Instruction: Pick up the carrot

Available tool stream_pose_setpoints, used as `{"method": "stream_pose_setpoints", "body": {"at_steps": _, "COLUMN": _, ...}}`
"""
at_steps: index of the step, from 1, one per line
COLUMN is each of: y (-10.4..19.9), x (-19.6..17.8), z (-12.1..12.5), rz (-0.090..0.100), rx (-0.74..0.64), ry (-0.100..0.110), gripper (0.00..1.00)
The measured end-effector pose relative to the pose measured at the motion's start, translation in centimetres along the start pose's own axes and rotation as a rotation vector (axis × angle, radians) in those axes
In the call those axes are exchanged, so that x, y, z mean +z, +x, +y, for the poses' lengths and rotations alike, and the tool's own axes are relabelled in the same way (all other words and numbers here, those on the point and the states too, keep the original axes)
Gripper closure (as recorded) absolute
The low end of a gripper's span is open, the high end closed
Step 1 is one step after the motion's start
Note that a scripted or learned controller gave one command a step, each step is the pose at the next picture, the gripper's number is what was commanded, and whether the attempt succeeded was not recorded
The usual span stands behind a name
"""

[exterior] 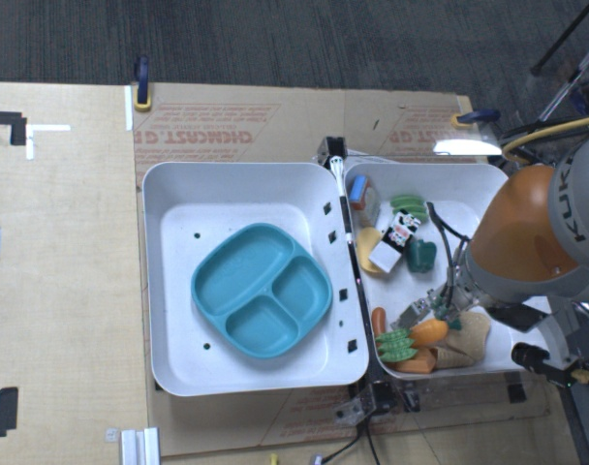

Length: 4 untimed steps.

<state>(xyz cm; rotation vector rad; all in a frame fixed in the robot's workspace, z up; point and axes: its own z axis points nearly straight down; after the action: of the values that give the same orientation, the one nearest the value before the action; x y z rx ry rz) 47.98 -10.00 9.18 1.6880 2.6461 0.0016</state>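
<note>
The carrot, orange with a green leafy top pointing left, lies near the front of the right bin. It rests against a tan bread slice. My gripper hangs directly over the carrot's thick end, touching it or nearly so. The orange-banded wrist rises behind it to the right and hides the bin floor there.
Around the carrot are a second orange piece and a red sausage. Farther back lie a dark green vegetable, a cow toy, a yellow wedge and a blue can. The left bin holds a blue divided plate.
</note>
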Motion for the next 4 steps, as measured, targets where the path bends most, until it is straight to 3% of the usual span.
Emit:
{"method": "stream_pose_setpoints", "body": {"at_steps": 1, "y": -0.1, "x": -0.9, "z": 0.2, "rz": -0.002, "rx": 0.002, "ry": -0.003, "gripper": 1.0}}
{"method": "stream_pose_setpoints", "body": {"at_steps": 2, "y": 3.2, "x": -9.9, "z": 6.8, "rz": -0.001, "rx": 0.317, "ry": 0.003, "gripper": 1.0}}
{"method": "stream_pose_setpoints", "body": {"at_steps": 3, "y": 3.2, "x": -9.9, "z": 6.8, "rz": -0.002, "rx": 0.317, "ry": 0.003, "gripper": 0.0}}
{"method": "stream_pose_setpoints", "body": {"at_steps": 4, "y": -2.6, "x": -5.5, "z": -1.4, "rz": 0.001, "rx": 0.527, "ry": 0.005, "gripper": 0.0}}
